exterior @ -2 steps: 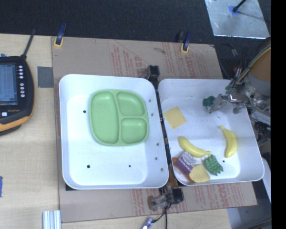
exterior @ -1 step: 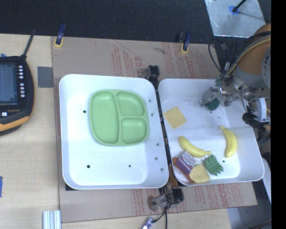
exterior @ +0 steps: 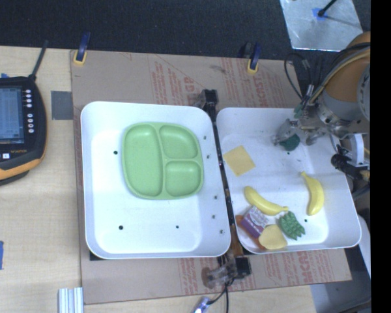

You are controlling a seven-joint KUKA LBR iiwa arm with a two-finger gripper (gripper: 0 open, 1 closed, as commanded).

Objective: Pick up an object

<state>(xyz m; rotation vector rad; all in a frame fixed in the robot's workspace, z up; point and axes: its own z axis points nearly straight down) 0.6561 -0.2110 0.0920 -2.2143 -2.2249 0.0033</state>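
Two shallow white bins side by side, smooth glossy plastic with rounded corners, sitting on a brown cardboard sheet (exterior: 150, 77) with red print. In the left bin (exterior: 104, 233): a pale green plate (exterior: 161, 160), matte, split into three compartments. In the right bin (exterior: 339, 237): all the pickable stuff. A flat yellow square (exterior: 239, 160) lying near the left wall, a curved banana (exterior: 265, 202) below it, a second banana (exterior: 314, 193) standing more upright towards the right side. Bunched in the front left corner, touching each other: a purple-red lump (exterior: 253, 222), a bumpy green leafy piece (exterior: 291, 225) and a rounded yellow piece (exterior: 272, 238).

Gripper (exterior: 293, 135) down low in the back of the right bin, well apart from the bananas and that pile. Something small and dark teal (exterior: 290, 143) right at its tip. Honestly can't tell whether open or closed, or whether clamped on anything, too blurry and tangled with cables. Arm cut off at the right edge.

Off to the left on the wooden bench, a black and orange handheld screen (exterior: 10, 126), partly cropped.
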